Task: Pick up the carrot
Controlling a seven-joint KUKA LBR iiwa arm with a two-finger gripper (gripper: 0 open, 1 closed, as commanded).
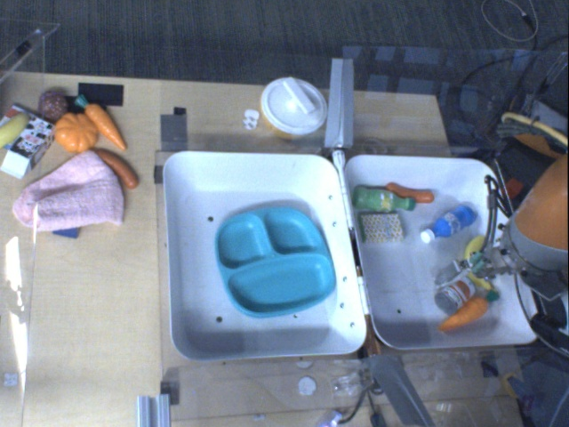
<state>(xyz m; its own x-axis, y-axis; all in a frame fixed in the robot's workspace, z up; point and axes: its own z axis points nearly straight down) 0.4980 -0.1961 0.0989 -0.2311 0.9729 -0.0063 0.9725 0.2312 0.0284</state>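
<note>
Wooden bench, two white bins (178, 238), carrot (464, 315) beside end effector (476, 269), no legible labels

One fixed camera up high, looking down at a slant across the worktop (89, 310), both bins (178, 238) in frame from moderate range, the arm (547, 212) entering at right.

We see a blue divided plate (274, 259) sitting in the left bin (191, 238). In the right bin (400, 314), we've got a green bottle (380, 200), a sausage (411, 191), a sponge (382, 229) and a blue bottle (449, 222). Beyond the bins, a white lid (294, 105); a pink cloth (71, 196) lies far left.
</note>
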